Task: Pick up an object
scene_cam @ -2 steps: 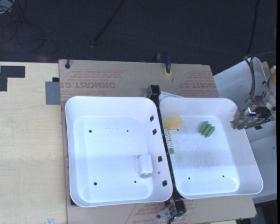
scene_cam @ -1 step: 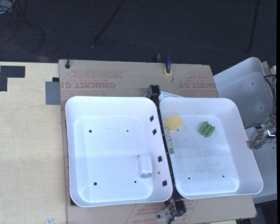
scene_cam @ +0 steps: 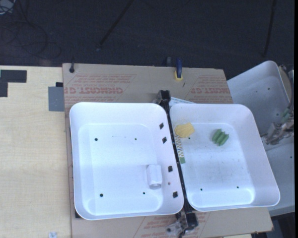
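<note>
Lying in the left bin, near its front right corner, a white cylinder is seen. It is on its side, with the long axis running front to back in the camera view, nearly parallel to the seam between the bins. The surface looks smooth and plain; which end is open cannot be made out.

In the right bin, two pieces are seen in the far half. A yellow lump is placed just beside the left wall; it is rounded, matte and slightly wider than deep, with no clear pointing direction. A green piece is set to its right, apart from it. It is short, ribbed or segmented, with the long axis slanted from far-left to near-right.

Both bins are shallow, white, glossy plastic with rounded corners and small dark dots on the floor. They are seated side by side, touching, on a brown cardboard sheet with red print.

Gripper state: cannot be told.
</note>
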Action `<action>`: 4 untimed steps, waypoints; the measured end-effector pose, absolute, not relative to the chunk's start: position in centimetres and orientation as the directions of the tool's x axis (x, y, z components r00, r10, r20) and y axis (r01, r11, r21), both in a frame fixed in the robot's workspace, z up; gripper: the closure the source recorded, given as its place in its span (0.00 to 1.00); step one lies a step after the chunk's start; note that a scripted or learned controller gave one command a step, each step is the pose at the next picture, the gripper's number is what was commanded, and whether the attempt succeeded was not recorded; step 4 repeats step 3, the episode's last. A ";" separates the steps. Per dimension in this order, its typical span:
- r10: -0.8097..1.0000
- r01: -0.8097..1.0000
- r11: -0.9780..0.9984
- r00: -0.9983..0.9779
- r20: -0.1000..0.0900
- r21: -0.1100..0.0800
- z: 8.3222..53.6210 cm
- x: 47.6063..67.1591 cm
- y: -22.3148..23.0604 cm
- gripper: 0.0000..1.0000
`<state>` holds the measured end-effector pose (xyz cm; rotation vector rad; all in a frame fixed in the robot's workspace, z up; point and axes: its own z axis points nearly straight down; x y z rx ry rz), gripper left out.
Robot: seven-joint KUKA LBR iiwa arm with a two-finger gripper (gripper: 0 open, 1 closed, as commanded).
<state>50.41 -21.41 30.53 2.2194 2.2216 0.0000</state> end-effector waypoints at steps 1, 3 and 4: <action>1.000 1.000 0.004 -0.004 0.003 -0.004 29.3 52.0 -17.2 1.00; 1.000 1.000 0.001 -0.001 -0.001 0.001 30.7 48.8 -21.4 1.00; 1.000 1.000 0.001 -0.001 -0.001 0.001 30.7 48.8 -21.4 1.00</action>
